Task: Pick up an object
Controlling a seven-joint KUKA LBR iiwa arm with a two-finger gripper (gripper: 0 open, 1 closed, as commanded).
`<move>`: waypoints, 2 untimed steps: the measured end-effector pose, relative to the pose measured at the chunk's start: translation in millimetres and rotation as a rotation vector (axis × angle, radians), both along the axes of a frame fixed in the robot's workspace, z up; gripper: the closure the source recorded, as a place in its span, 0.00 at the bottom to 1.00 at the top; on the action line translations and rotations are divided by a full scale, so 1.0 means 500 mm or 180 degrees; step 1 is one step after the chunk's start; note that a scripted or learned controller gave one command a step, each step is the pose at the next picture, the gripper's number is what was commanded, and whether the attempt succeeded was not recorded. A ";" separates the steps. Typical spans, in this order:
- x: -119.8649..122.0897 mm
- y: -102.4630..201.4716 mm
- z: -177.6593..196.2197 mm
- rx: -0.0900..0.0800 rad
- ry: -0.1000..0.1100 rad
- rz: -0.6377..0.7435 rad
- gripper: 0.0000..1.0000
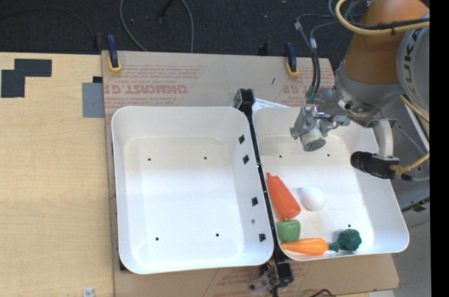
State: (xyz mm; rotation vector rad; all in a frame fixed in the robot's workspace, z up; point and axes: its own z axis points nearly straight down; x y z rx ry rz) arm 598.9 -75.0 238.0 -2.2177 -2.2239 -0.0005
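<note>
The right bin (365, 197) holds an orange-red cone-shaped piece (282, 197) against its left wall, a white egg (313, 199), a small green block (288, 230), an orange carrot (306, 246) and a dark green broccoli-like piece (348, 240) along the near edge. My gripper (309, 132) hangs over the far part of the right bin, well above and behind the egg. Nothing shows between its fingers.
The left bin (140, 148) stands beside the right one, a black divider strip (254, 176) between them. Cardboard lies under both bins, held by two orange clamps (113, 61) at the back. Bare wooden bench stretches left.
</note>
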 end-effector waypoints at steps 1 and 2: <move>-0.052 0.077 -0.005 0.0000 0.0002 -0.0002 1.00; -0.080 0.160 -0.025 -0.0001 0.0004 -0.0001 1.00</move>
